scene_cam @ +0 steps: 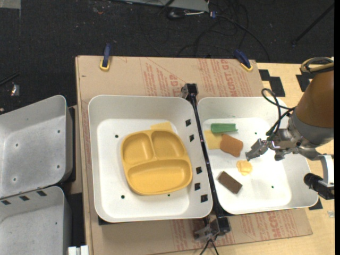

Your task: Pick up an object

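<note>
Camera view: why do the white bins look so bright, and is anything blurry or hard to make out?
In the camera view, overhead light washes out the right bin floor, while the floor around the bench stays nearly black; the yellow tray and brown block look sharp with soft shadows; the tool is small and slightly smeared, its fingers hard to read.

Bright even overhead light, soft focus

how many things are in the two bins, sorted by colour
yellow: 4 – divided tray, flat piece behind it, pale block, small chunk
green: 1 – green bar
orange-brown: 1 – orange-brown block
dark brown: 1 – dark brown block
total: 7
</note>
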Motion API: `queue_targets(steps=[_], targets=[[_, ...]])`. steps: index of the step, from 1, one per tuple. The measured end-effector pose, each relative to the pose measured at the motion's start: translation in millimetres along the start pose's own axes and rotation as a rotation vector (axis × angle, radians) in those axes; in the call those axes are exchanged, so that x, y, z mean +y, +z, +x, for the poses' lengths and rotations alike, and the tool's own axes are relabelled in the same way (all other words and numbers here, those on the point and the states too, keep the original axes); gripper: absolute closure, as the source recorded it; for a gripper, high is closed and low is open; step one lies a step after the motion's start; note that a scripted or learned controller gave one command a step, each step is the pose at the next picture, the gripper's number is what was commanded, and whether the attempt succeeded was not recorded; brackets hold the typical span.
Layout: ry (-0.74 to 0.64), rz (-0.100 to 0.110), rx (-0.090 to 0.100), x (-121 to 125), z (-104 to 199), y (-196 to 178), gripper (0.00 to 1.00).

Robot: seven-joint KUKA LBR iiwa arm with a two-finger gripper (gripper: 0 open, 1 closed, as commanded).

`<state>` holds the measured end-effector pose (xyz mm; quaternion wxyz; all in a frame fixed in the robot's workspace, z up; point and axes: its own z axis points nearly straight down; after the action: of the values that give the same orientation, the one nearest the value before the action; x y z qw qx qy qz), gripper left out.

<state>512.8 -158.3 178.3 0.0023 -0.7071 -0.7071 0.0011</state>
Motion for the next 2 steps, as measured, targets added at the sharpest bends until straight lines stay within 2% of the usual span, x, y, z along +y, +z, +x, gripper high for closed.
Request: queue_targets(steps=[1, 2], targets=[[0.002, 0.000, -0.001, 5, -8, 55, 0.00], [0.002, -0.002, -0.001, 5, -7, 88, 0.00]])
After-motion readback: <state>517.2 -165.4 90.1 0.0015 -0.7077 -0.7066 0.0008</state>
